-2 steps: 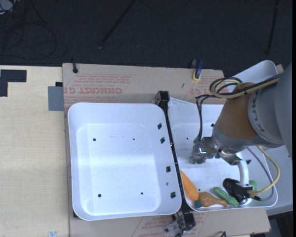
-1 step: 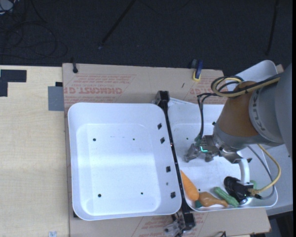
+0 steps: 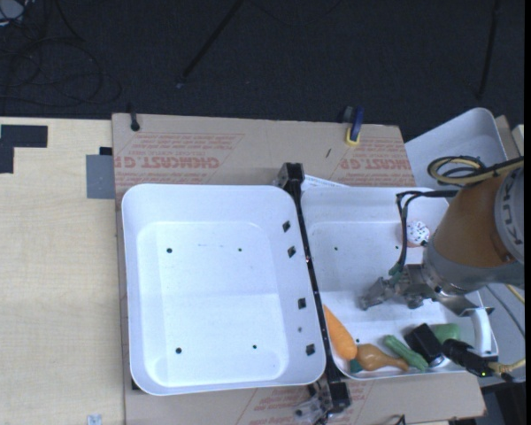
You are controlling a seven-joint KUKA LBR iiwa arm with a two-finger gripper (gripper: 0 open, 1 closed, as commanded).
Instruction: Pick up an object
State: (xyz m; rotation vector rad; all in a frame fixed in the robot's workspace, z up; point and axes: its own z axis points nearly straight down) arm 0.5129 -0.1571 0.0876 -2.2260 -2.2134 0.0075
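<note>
My gripper (image 3: 376,294) hangs low inside the right bin (image 3: 354,211), near its middle, reaching in from the right under the orange-banded wrist. Nothing shows in its grasp. Along the bin's front wall lie an orange carrot-shaped piece (image 3: 337,330), a tan pear-shaped piece (image 3: 373,357) and a green stick (image 3: 405,351). A second green piece (image 3: 445,332) rests farther right. The carrot is a short way below and left of the gripper, not touching it. A small white speckled ball (image 3: 418,232) sits at the bin's back right, beside the arm.
The left bin (image 3: 150,211) sits beside the right one, split from it by a black clipped divider (image 3: 301,255). Both rest on a cardboard sheet (image 3: 203,149). A white container (image 3: 465,140) stands at the back right, behind the arm.
</note>
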